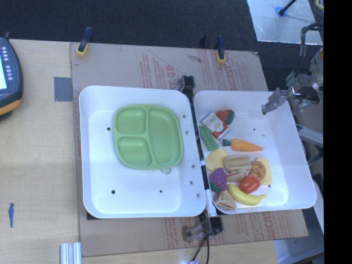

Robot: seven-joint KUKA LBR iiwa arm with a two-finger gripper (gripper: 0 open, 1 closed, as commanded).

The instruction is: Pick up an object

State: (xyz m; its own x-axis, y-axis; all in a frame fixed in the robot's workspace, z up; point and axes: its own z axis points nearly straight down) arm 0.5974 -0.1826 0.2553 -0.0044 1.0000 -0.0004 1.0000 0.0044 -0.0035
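Broadly, the table (38, 164) carries two white bins side by side: the left bin (99, 197) holds a green divided plate (148, 136), and the right bin (286, 142) holds a heap of toy food. The end effector (273, 102) hangs at the right bin's upper right rim, well apart from the toys, and whether it is spread or closed I cannot tell. Of the toys, the carrot (246, 145) looks the easiest pick, since it lies alone on bare bin floor above the heap. It is likely hollow plastic: light, stiff, smooth and somewhat slippery, not fragile. Its long axis runs nearly left to right, tip pointing right and slightly down, so a grasp across the thicker left half should suit.
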